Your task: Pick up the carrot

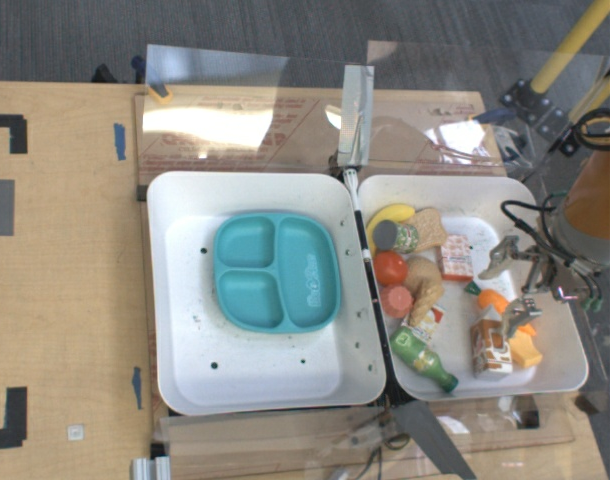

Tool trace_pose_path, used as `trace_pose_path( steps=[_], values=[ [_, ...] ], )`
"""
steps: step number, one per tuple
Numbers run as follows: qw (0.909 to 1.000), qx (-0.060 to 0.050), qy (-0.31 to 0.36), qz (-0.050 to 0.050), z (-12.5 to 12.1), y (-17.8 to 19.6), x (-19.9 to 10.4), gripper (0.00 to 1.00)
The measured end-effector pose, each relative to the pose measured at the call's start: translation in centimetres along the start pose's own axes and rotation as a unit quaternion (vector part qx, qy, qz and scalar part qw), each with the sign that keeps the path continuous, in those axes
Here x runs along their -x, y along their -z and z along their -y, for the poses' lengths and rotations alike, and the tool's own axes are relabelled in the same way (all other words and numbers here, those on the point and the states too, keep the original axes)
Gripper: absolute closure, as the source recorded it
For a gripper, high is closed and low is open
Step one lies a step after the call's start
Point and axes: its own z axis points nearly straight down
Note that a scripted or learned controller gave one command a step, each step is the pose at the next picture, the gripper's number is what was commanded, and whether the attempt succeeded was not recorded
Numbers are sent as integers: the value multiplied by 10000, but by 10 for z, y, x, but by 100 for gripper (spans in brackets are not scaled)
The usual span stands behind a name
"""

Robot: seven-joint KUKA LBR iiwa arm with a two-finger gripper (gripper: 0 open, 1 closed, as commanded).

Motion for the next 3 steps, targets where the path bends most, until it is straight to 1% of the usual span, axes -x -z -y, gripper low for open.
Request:
trace_pose_path(
  steps=[1,2,3],
  values=[
    [9999,-2,-131,26,14,-14,31,0],
    [9998,-4,-205,51,24,-14,47,0],
    [9980,-39,-602,179,25,-12,8,0]
  ],
)
